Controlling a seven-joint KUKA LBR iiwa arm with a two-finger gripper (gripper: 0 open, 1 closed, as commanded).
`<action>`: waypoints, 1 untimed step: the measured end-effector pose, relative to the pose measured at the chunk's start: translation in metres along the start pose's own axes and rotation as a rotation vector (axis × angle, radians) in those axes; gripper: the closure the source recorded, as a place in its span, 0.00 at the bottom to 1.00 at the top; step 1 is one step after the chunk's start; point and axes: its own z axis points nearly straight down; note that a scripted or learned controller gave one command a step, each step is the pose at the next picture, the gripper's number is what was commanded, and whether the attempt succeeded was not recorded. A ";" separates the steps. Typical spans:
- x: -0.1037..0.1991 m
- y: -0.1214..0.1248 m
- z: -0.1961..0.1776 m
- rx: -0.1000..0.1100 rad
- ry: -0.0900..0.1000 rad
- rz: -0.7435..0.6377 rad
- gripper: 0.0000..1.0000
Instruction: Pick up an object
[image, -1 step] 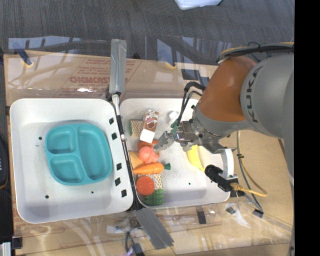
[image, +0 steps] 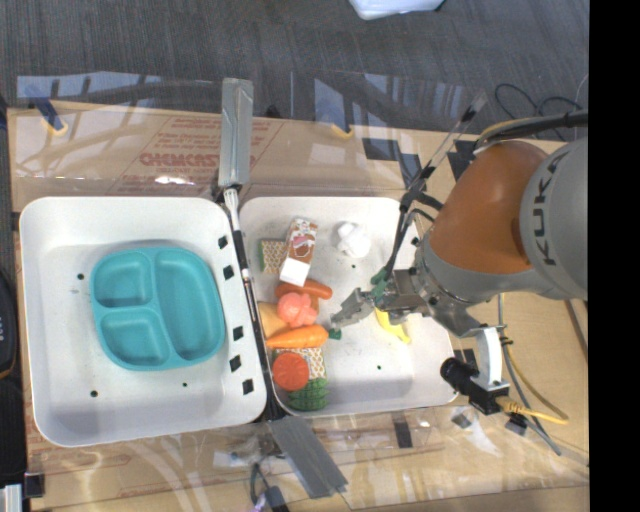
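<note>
Toys (image: 290, 300): lay heaped down the left side of the right bin (image: 425, 392), close against its left wall. At the far end, stood a brown and white carton (image: 301, 238) with a white block (image: 294, 271) touching its near edge. Just right of the carton, sat a white lump (image: 350, 238) on its own. Below the block, pointed right a small carrot (image: 317, 291) over a pink peach (image: 296, 309). Nearer still, stretched across the heap a longer carrot (image: 297, 338), with a yellow wedge (image: 269, 320) at its left end. At the near end, rested a red tomato (image: 291, 371) against something green (image: 311, 392).

Reached in from the right the arm (image: 490, 225), low over the right bin. Hung the pincer (image: 340, 315) tilted toward the heap, tip just right of the longer carrot's right end and near the peach. Could not be told how far open, nor whether touching either toy. Held nothing that could be seen. Showed beneath the wrist a yellow banana (image: 393, 324), partly hidden, well right of the heap.

In the left bin (image: 40, 300), lay a teal tray (image: 157, 305), apart from the arm.
</note>
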 end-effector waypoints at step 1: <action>-0.003 0.066 0.114 -0.023 0.000 0.044 0.00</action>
